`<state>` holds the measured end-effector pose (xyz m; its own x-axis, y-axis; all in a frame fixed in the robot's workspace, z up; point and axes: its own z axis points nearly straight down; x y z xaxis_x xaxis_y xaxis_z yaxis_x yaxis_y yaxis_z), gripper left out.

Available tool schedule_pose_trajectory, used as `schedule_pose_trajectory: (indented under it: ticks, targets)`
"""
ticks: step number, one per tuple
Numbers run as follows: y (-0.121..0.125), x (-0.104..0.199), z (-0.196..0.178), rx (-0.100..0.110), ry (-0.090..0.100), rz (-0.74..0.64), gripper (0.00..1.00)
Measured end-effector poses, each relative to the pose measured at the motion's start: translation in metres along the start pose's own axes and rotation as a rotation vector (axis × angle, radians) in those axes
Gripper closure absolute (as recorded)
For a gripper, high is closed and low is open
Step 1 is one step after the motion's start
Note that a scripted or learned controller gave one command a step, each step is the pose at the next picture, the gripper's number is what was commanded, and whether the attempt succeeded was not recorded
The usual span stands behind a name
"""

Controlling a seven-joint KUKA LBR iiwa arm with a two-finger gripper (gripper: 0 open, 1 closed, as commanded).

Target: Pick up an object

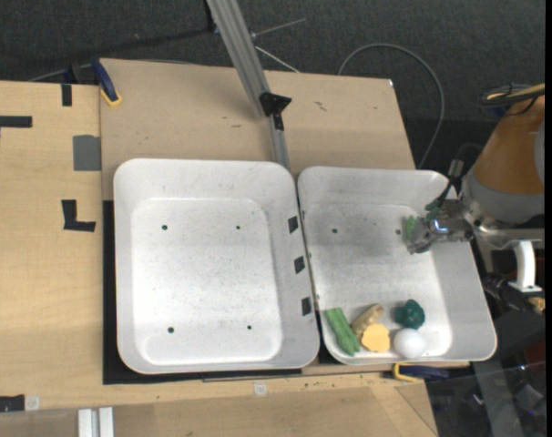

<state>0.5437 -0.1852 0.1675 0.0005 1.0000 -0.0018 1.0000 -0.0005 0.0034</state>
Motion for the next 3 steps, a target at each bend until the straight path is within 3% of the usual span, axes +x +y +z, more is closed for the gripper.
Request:
schedule_pose_trajectory:
  ticks: [1, 2, 3]
  targets:
    - [0.003, -0.005, -0.063, -0.002, -0.001, -0.002, 1.0]
    - [0.003, -0.004, -0.067, 0.004, 0.002, -0.002, 1.0]
    - [0.011, 0.04, -0.066, 0.005, 0.003, -0.006, 1.0]
